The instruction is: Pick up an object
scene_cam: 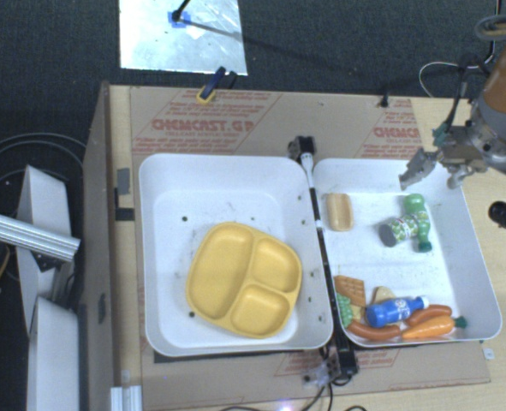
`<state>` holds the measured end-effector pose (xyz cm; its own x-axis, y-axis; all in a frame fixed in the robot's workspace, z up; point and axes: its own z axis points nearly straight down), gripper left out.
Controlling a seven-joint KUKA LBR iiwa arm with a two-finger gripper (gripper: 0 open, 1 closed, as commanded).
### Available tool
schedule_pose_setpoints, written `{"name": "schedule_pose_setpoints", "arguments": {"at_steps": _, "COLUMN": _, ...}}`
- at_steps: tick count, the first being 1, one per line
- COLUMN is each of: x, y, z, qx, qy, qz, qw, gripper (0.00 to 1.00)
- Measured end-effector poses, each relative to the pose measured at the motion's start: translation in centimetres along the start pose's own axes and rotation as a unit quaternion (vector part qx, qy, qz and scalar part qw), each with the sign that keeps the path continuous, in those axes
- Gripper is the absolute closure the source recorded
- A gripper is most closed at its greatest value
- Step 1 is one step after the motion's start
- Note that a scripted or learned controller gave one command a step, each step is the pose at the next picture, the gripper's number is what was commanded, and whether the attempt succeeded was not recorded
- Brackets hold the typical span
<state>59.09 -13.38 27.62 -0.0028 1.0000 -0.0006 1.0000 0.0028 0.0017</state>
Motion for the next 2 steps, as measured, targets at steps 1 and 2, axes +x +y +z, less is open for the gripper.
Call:
{"name": "schedule_pose_setpoints", "arguments": {"at_steps": 1, "x": -3.0, "y": -0.2, "z": 12.2, "qx": 0.002, "qy": 0.000, "qz": 0.001, "qw": 1.0000, "gripper": 0.00}}
{"name": "schedule_pose_setpoints", "arguments": {"at_steps": 2, "x": -1.9, "y": 0.5, "z": 19.2, "qx": 0.000, "qy": 0.000, "qz": 0.000, "qw": 1.0000, "gripper": 0.00}}
